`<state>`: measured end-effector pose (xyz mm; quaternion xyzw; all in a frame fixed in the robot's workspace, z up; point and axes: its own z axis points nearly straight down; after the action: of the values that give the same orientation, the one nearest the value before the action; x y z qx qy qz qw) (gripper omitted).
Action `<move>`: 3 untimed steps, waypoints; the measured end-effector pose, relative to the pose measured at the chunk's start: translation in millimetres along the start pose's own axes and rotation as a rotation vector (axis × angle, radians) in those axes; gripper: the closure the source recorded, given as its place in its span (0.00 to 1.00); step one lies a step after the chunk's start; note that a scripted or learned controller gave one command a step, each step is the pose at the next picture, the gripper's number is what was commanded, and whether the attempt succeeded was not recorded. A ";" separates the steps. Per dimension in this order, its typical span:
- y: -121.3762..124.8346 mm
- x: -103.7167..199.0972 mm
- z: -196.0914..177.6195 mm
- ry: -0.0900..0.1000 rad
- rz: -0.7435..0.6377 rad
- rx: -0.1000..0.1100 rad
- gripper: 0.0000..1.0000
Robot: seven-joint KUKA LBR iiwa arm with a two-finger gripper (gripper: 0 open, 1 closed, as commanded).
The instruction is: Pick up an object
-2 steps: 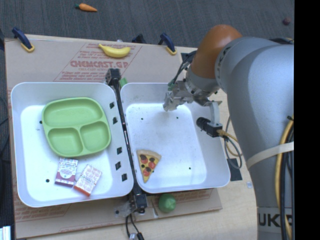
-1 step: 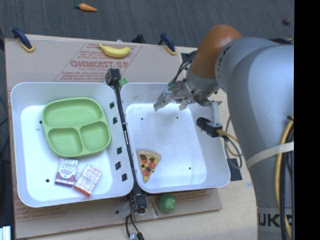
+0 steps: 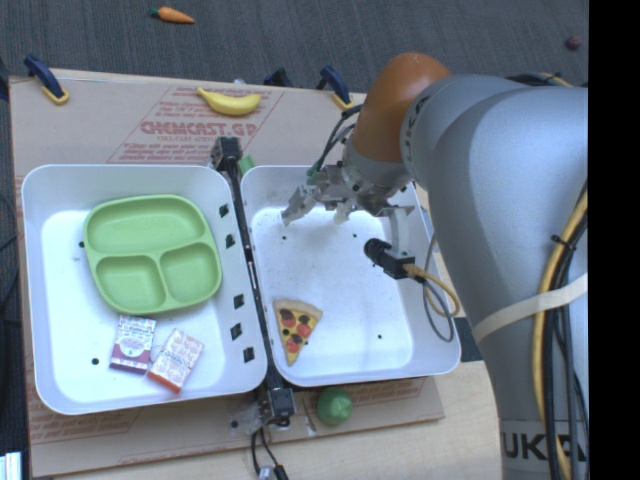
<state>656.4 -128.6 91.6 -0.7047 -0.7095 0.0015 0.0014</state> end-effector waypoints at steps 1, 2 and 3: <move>0.3 0.0 -10.6 0.000 -0.003 0.001 1.00; 0.8 83.5 -102.1 0.002 0.000 -0.005 1.00; -0.1 82.3 -100.7 0.001 0.002 -0.002 0.00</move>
<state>656.2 -46.3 192.3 -0.7052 -0.7090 0.0004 0.0010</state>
